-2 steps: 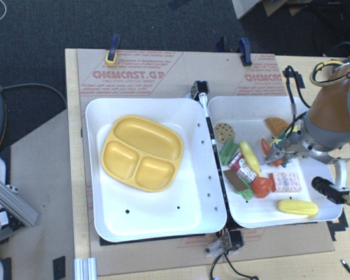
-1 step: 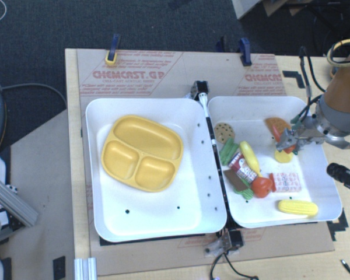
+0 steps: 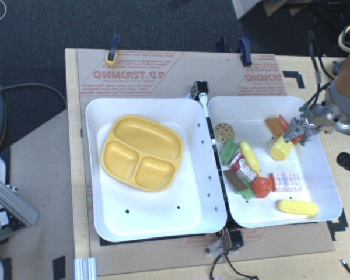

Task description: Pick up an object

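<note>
My gripper [image 3: 296, 134] hangs over the upper right part of the right bin [image 3: 326, 174], coming in from the right edge. Its tip is just above a yellow lemon-like piece [image 3: 280, 149] and next to an orange piece [image 3: 275, 125]. Further left in the same bin lie a round brown cookie [image 3: 224, 132], a green pepper [image 3: 228, 151], a yellow banana [image 3: 249, 157], a brown-and-red packet [image 3: 241, 172], a red tomato [image 3: 261, 186], a pink-printed packet [image 3: 287, 182] and a yellow corn cob [image 3: 297, 207].
The left bin [image 3: 105, 214] holds a yellow three-compartment plate [image 3: 142, 153]. A black divider strip [image 3: 212, 150] runs between the bins. Clamps [image 3: 111, 50] grip the cardboard sheet at the back. Cables trail near the right edge.
</note>
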